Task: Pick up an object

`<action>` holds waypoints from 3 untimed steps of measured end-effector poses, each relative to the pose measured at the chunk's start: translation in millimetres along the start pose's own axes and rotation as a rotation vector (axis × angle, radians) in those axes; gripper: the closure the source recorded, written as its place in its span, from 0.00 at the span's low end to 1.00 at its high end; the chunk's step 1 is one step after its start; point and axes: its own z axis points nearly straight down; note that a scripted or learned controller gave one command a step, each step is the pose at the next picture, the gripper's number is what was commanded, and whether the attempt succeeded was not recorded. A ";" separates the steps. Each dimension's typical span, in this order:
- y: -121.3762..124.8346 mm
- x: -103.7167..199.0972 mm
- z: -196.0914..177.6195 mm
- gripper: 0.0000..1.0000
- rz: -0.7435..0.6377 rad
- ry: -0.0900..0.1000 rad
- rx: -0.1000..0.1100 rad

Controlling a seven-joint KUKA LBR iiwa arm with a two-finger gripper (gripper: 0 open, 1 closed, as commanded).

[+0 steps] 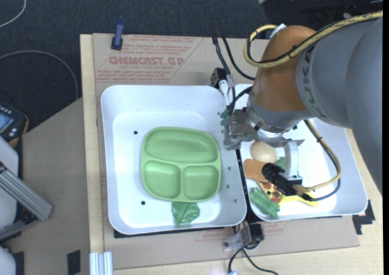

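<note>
While the arm [328, 79] is reaching in from 3 o'clock, the objects are lying as follows, left to right.

Left bin [115, 146]: a green divided plate [180, 163] is lying flat at the centre. A green leaf [185, 212] is lying just beside the plate at its 6 o'clock, near the bin's front wall.

Gripper [234, 134]: it is hanging over the walls where the two bins meet, at 3 o'clock from the plate. Whether it is open or closed cannot be told, since the wrist is covering it.

Right bin [346, 189]: a beige egg [263, 150] is lying at 4 o'clock from the gripper. An orange piece [254, 170] is sitting at the egg's 7 o'clock. A green piece [264, 200] is lying at the orange piece's 6 o'clock, near the front wall.
</note>
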 end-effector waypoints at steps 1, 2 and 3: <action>-51.9 -13.6 -221.5 1.00 0.008 -0.002 -0.023; -54.1 -4.1 -104.5 1.00 0.011 -0.006 0.009; 23.8 -35.9 6.2 1.00 0.013 -0.007 0.003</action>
